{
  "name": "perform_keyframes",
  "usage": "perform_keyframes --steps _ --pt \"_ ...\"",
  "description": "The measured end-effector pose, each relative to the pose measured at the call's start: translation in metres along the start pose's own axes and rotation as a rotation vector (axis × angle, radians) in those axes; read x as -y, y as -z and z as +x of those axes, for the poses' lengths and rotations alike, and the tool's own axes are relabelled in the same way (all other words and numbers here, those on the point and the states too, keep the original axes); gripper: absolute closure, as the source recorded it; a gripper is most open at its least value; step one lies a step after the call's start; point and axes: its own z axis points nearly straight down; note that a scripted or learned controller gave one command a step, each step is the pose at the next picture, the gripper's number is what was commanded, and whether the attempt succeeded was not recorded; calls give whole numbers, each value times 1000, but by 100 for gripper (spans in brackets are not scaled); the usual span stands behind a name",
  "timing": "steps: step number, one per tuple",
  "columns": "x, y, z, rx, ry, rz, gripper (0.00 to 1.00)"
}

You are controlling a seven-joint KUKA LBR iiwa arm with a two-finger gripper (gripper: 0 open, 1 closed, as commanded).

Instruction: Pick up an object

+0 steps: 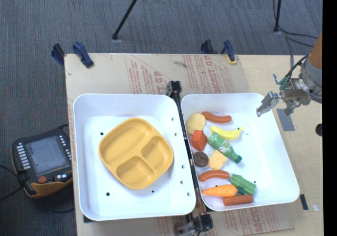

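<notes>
Many toy foods point(221, 156) below-left of gripper point(278, 104).

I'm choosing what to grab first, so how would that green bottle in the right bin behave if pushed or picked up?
The green bottle lies on its side, rounded, so it would probably roll when nudged. It looks like smooth plastic, likely light and somewhat slippery. The banana touching it might shift too.
</notes>
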Motion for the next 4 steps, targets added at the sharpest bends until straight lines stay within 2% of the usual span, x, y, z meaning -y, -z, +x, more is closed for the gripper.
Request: perform_keyframes --steps 1,2,3,4 --pt "-45 -84 40 -2 2 3 0" --pt "-10 -161 87 -2 2 4 0" --pt "-11 -149 86 -2 -1 3 100" --pt "-5 43 96 2 2 -8 100"
